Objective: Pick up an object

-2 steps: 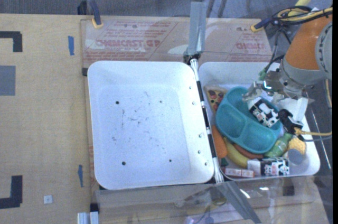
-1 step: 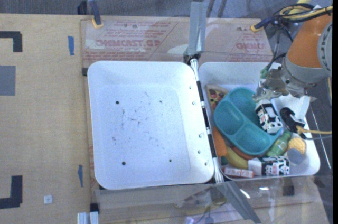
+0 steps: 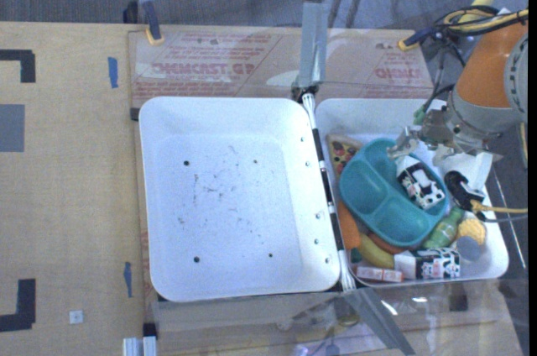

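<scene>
Teal plastic divided tray (image 3: 388,196) is lying tilted atop the right white bin (image 3: 497,260)'s clutter while the gripper (image 3: 419,138) is hovering at its upper rim, so a centred descent looks wisest.

Grey arm (image 3: 522,77) with broad orange band, silver metal wrist, black and yellow cables trailing

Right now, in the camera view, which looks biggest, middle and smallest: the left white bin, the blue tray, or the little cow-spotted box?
1. Left white bin, by far the biggest.
2. Blue tray.
3. Cow-spotted box, the smallest.
</scene>
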{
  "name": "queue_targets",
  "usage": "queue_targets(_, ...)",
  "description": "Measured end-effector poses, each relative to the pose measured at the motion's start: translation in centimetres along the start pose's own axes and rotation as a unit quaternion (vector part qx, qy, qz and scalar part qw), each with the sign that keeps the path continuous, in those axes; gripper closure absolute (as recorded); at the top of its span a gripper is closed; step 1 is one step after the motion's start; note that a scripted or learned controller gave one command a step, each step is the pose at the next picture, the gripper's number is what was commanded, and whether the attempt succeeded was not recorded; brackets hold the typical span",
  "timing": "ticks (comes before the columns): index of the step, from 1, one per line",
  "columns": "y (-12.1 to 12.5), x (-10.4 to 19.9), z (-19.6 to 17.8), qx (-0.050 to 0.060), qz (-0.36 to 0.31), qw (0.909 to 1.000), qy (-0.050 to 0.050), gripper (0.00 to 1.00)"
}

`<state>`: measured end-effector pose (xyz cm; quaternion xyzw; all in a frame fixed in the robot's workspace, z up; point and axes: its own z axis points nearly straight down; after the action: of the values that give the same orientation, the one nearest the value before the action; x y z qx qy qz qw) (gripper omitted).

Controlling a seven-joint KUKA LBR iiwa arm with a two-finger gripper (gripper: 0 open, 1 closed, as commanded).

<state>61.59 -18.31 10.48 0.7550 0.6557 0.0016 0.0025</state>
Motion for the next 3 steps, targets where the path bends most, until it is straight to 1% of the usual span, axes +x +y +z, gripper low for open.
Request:
queue_targets(1,-2.39,-2.63,1.05,-0.007,0.07,0.9975,0.007,0.0)
queue_targets(2,-2.14,-2.77,0.2,-0.011,0.07,0.9975,0.005,1.0)
queue_targets(3,-2.19,-2.66,0.24,-0.01,0.07,0.9975,0.006,0.0)
